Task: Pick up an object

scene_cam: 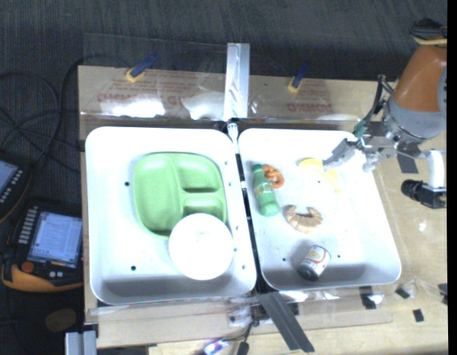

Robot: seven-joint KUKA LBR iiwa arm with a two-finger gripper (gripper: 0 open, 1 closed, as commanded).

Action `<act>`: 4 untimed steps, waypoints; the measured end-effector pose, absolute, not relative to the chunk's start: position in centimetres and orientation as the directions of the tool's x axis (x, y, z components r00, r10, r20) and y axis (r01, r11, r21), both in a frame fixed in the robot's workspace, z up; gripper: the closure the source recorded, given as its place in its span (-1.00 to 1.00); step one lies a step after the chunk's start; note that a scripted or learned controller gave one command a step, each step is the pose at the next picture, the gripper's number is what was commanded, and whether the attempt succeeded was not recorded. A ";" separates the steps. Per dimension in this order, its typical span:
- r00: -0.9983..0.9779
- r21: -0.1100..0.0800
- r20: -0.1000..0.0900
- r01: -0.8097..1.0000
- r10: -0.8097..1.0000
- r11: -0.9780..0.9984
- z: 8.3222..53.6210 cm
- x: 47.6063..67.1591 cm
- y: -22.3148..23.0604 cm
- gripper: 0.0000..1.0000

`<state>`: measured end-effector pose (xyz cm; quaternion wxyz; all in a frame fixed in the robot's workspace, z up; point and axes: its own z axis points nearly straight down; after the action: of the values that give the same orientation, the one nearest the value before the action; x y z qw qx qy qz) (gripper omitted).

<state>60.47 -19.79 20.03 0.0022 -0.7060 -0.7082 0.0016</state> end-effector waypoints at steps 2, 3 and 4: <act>0.205 -0.007 -0.001 0.979 0.979 -0.205 22.4 59.0 -15.7 -1.00; 0.248 -0.007 -0.003 0.969 0.969 -0.248 17.9 53.8 -21.0 -1.00; 0.075 0.006 -0.004 0.997 0.997 -0.075 8.8 56.7 -16.7 -1.00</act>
<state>56.69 -16.71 8.81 -0.0035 -0.7331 -0.6801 -0.0007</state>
